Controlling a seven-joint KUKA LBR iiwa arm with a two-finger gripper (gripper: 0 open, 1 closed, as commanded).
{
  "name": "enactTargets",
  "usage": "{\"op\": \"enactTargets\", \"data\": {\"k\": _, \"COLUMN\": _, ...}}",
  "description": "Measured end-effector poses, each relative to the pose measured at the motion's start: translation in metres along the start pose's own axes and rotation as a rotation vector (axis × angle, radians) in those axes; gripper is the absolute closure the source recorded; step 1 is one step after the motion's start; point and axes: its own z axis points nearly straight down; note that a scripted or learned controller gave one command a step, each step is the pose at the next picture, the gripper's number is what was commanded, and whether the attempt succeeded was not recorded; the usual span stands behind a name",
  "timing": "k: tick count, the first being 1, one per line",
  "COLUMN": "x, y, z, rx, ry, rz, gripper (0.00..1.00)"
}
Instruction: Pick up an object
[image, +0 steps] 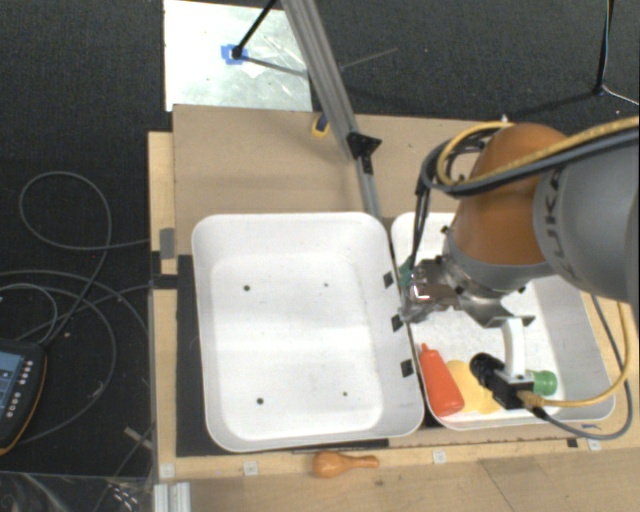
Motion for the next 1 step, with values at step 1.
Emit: {"op": "enactTargets", "data": {"k": 1, "x": 0.0592, "y": -0.0118, "z": -0.0021, "rx": 0.0, "ry": 0.001, "rz": -0.001, "gripper": 1.0}}
